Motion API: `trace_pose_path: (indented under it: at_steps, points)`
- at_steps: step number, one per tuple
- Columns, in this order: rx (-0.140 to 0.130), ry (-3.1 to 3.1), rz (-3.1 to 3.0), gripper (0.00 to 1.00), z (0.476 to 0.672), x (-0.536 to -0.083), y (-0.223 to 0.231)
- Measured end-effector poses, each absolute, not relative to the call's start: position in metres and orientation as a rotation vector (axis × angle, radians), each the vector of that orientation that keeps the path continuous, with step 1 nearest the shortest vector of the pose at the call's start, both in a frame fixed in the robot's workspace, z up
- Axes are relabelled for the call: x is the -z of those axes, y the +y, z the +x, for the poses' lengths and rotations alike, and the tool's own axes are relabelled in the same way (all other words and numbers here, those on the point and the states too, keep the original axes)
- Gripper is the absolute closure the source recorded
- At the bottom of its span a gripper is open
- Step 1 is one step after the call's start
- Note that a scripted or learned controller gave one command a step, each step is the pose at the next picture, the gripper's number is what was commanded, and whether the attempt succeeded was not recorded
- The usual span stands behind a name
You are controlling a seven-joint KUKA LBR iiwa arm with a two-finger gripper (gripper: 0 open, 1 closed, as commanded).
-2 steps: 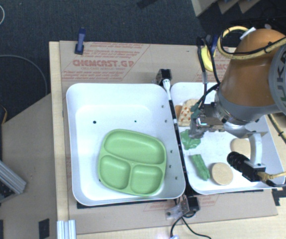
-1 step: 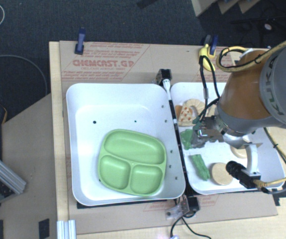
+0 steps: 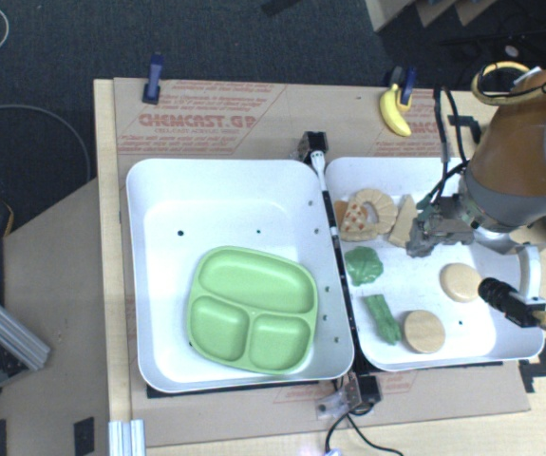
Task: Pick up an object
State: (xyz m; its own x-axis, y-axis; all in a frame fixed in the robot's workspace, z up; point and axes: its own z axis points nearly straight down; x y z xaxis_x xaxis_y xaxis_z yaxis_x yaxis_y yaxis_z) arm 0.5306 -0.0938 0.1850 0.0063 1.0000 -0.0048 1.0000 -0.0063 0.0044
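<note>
The right bin [image 3: 462, 350] holds several small food items: a pizza slice piece [image 3: 355, 218], a tan curved piece [image 3: 377, 203], a beige wedge [image 3: 404, 220], a green leafy lump [image 3: 364, 264], a green stick [image 3: 382, 317], and two tan round discs [image 3: 461, 281] [image 3: 424, 331]. My gripper [image 3: 423, 237] hangs low over the upper middle of the right bin, just right of the beige wedge. Nothing is visibly held between its fingers.
The left bin [image 3: 159, 198] holds a green divided tray [image 3: 252, 308]. A yellow banana [image 3: 395, 112] lies on the board behind the right bin. Clamps [image 3: 153, 76] sit along the board's far edge. The grey and orange arm [image 3: 519, 150] covers the right bin's far right corner.
</note>
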Motion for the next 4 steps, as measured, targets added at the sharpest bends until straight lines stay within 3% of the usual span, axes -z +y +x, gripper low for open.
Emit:
trace_pose_path:
  at_steps: [1,2,3,4]
  points:
    - [-0.010,2.226,2.212,1.00,0.478,-0.275,-0.027]
    - [0.008,2.220,2.230,1.00,0.506,-0.182,-0.073]
    - [-0.005,2.231,2.214,1.00,0.479,-0.223,0.005]
    - [0.004,2.216,2.230,1.00,0.498,-0.168,-0.098]
